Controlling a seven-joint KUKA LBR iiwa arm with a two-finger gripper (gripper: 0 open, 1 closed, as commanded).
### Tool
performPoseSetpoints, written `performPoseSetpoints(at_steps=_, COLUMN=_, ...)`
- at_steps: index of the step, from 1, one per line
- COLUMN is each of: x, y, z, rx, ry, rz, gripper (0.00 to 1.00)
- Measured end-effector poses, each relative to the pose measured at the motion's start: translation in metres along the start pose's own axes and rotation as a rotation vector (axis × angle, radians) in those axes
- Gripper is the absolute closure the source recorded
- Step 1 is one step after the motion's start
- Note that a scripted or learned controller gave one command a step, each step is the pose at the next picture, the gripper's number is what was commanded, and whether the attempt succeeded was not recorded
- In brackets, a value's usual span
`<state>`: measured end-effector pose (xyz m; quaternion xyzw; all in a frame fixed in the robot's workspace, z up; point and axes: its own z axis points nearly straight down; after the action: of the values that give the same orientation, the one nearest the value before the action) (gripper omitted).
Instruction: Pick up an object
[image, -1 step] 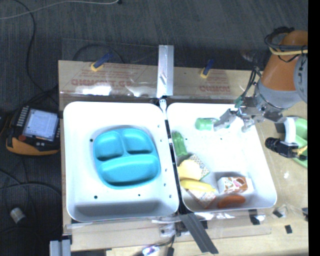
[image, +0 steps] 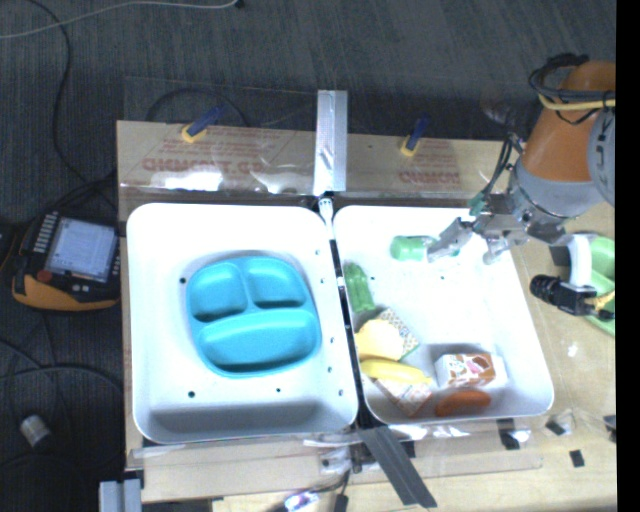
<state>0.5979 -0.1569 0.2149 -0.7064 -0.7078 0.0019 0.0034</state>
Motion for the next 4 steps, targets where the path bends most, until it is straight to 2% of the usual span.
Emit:
performPoseSetpoints(at_steps=1, x=-0.021, y=0.041, z=0.108, rx=0.001, ry=-0.005, rz=0.064, gripper=0.0)
performPoseSetpoints(at_steps=2, x=-0.021, y=0.041, z=0.102, rx=0.007, ry=-0.007, rz=0.063, gripper=1.0)
performPoseSetpoints(at_steps=3, x=-0.023, y=0.011, z=-0.011, rx=-0.001, ry=-0.002, rz=0.063, gripper=1.0)
performPoseSetpoints(at_steps=4, x=0.047, y=0.009, z=-0.005, rx=0.0, ry=-0.001, rz=0.088, gripper=1.0)
